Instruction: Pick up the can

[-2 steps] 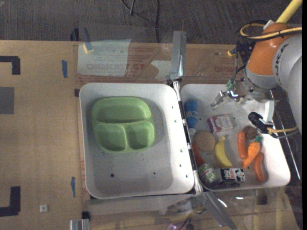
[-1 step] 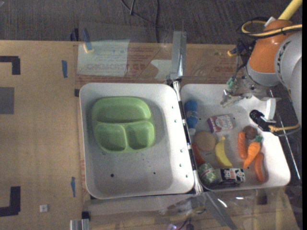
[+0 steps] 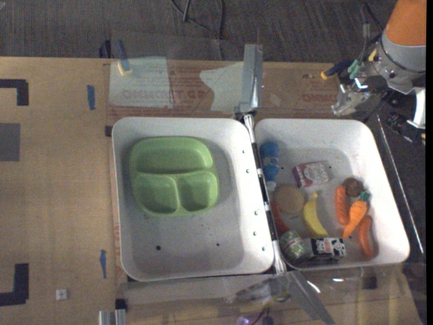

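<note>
Lying untouched in the right bin [image 3: 389,202], prob. the can [image 3: 293,244]; gripper [image 3: 352,99] well apart; jaws' state unclear; pick not begun.

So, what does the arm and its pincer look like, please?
The arm is grey with a wide orange band above the wrist. Its pincer is a small silver metal part with blue and yellow fittings beside it. Thin dark cables run along the wrist.

- Faint reddish lettering is seen on the clear plastic sheet [image 3: 172,87] behind the bins; unreadable.
- Print on the small pink-and-white carton [image 3: 310,174]: illegible.
</note>
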Action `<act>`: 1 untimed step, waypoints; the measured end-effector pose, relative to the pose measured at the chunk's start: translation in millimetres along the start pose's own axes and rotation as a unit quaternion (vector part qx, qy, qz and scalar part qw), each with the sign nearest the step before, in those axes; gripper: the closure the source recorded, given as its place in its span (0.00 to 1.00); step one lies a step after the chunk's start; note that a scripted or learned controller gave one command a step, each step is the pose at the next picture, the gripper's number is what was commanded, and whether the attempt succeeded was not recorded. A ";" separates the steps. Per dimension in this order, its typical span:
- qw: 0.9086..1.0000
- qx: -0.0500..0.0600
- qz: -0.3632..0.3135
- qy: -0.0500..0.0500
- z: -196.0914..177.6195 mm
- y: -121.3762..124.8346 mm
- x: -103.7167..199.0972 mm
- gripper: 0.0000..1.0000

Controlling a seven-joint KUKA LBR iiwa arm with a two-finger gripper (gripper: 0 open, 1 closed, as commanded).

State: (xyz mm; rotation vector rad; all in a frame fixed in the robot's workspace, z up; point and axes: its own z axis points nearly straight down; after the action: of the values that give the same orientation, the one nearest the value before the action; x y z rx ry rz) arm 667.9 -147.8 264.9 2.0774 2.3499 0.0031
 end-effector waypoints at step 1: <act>0.998 0.003 0.059 0.001 48.4 7.8 71.3 1.00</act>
State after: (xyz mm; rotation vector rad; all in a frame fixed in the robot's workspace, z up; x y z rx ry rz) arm 667.2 -76.2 216.3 2.2173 2.2269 -0.0004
